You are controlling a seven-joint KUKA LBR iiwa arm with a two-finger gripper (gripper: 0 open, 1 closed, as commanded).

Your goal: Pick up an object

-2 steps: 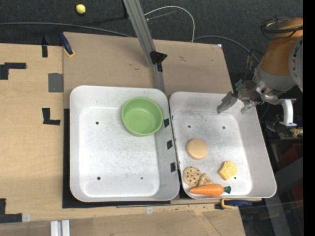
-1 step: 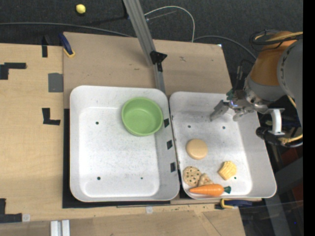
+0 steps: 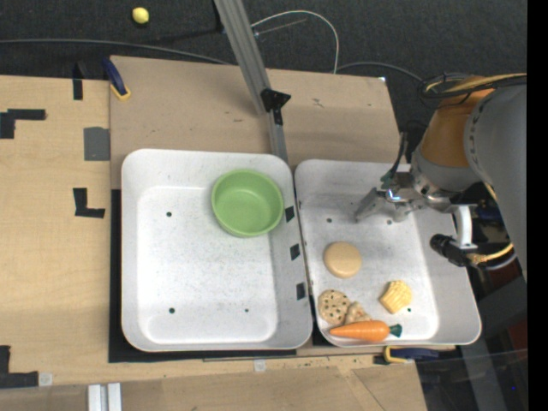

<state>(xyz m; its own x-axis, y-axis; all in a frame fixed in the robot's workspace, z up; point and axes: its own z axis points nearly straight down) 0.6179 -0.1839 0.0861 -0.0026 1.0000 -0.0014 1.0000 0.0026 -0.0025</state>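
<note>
Camera view: my claw [image 3: 379, 206] hangs over the upper part of the right bin [image 3: 445, 315], fingers spread wide, nothing between them. Below it in that bin lie a bun [image 3: 342, 259], a cracker [image 3: 332, 305], a corn piece [image 3: 395, 296] and a carrot [image 3: 364, 331]. A green bowl [image 3: 247, 202] sits in the left bin [image 3: 145, 255].
</note>
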